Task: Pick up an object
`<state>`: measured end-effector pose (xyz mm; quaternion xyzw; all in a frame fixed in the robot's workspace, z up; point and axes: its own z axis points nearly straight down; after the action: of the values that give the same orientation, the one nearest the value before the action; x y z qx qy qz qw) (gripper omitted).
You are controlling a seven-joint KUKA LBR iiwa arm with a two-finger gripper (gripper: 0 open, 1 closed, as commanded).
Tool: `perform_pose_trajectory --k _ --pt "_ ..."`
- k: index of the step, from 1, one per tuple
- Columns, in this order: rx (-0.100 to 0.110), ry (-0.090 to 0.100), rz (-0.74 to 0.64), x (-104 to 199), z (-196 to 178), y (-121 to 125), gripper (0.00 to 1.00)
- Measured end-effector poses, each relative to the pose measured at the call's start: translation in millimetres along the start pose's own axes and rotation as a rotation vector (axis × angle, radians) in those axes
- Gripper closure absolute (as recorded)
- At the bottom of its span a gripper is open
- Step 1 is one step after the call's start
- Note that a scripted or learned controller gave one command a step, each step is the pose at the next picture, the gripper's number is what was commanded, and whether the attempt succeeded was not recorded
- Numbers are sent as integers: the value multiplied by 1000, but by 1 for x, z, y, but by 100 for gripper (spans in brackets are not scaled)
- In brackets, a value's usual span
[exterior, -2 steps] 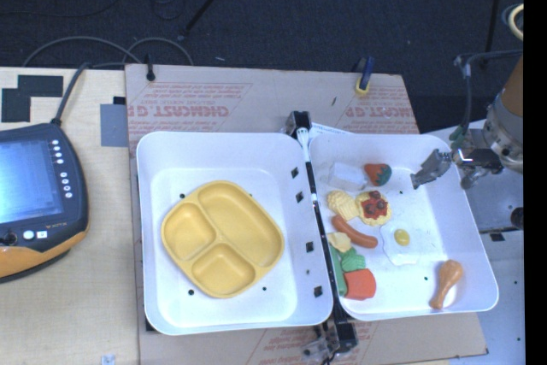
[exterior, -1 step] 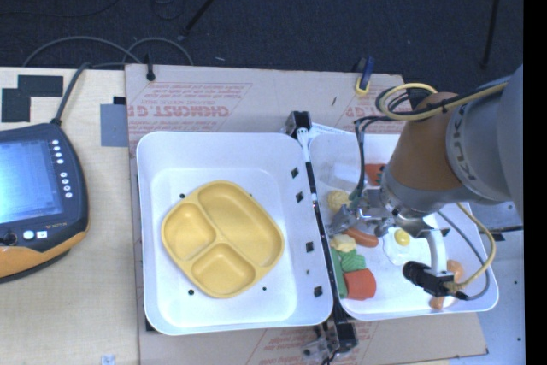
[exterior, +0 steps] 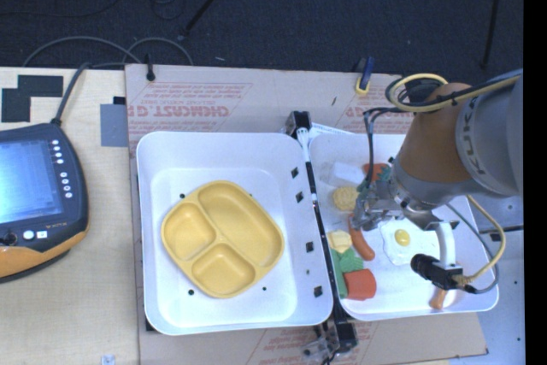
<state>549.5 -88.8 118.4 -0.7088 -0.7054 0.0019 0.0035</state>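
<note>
The right bin (exterior: 479,302) holds several toy foods: a tan round piece (exterior: 344,198), a yellow piece (exterior: 340,241), a sausage (exterior: 362,245), a green piece (exterior: 348,261), a red block (exterior: 361,284), a fried egg (exterior: 399,244) and an orange bit (exterior: 438,297) at the front right. My gripper (exterior: 367,214) hangs low over the middle of this bin, just above the sausage and left of the egg. The arm's body covers the back of the bin. Nothing shows between the fingers.
The left bin (exterior: 162,158) carries a yellow divided plate (exterior: 222,237). A black divider (exterior: 309,209) runs between the bins. A teach pendant (exterior: 34,192) lies on the bench at the far left. A black cable connector (exterior: 432,269) hangs over the right bin.
</note>
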Motion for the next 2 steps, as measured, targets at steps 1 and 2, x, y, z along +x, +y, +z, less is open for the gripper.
perform_pose_trajectory --k 1,2 --pt "-6 2 -12 92 -72 -41 100" --pt "-15 -1 -8 118 -166 6 100"
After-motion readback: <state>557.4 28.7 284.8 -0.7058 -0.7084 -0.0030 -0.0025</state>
